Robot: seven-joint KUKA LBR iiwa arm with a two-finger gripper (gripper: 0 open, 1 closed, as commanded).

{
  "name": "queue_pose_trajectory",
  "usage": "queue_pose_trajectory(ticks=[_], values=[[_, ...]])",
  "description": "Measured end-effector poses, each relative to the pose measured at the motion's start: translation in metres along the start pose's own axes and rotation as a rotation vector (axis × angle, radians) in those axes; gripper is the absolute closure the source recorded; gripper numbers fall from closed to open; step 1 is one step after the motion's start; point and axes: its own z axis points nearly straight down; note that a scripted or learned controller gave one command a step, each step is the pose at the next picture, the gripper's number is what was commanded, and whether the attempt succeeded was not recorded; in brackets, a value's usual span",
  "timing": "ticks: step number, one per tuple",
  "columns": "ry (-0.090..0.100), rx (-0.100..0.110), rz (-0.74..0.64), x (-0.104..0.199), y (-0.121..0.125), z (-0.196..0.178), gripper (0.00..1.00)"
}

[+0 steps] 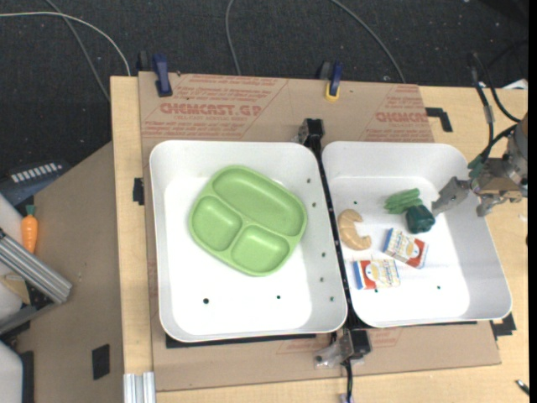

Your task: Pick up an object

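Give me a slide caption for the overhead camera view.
Gripper beside green toys in right bin; divided green plate in left bin.

We see a tan bench [126,225] carrying a printed cardboard sheet [277,107], with two white bins [168,225] [478,267] lying side by side on it.

Two blue clamps [162,75] pin brown cardboard [277,107] behind the bins.
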Motion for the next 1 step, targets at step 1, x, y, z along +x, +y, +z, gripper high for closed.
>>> queue_pose_trajectory(ticks=[1], values=[[-0.001,-0.003,-0.003,0.0290,0.0056,-0.0321,0.00]])
